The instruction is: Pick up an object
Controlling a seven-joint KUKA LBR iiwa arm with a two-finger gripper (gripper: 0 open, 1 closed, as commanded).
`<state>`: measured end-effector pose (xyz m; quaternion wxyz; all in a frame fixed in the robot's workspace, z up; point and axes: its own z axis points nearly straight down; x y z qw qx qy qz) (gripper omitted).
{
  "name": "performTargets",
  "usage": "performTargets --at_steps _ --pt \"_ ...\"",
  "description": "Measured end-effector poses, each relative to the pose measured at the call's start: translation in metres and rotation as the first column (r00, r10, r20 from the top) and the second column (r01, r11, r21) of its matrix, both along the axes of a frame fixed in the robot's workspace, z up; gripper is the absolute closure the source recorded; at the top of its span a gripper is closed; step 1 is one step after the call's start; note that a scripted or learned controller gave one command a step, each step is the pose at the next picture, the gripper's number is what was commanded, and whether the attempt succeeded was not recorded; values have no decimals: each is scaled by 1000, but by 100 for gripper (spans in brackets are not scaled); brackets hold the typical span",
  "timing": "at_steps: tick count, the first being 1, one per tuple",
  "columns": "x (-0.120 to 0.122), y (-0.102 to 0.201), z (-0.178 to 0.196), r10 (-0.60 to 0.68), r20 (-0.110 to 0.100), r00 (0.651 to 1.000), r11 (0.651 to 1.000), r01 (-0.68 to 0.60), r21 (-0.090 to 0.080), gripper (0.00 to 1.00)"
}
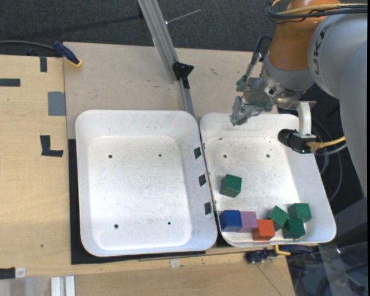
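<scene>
Claw (pixel 240 117) hangs over the right bin's (pixel 308 184) far edge, near the table's back; I cannot tell how it is set. The lone green cube (pixel 231 185) sits mid-bin, toward the front edge from it; other cubes crowd the bin's front.

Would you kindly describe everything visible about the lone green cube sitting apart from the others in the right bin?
The green cube is a small, matte, solid-looking block, darker on its side faces. It rests on the floor of the right bin, turned slightly askew to the walls, near the middle. Nothing touches it; the other blocks cluster nearer the front edge.
</scene>
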<state>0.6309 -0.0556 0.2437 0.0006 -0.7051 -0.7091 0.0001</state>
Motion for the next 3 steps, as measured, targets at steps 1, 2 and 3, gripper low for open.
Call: performTargets --at_steps 1,2,3 --pt "18 57 4 1 1 1000 1000 -1 1 100" --pt "21 104 3 0 0 1000 1000 0 0 100" --pt "34 150 -14 -1 -1 1000 1000 1 -1 100"
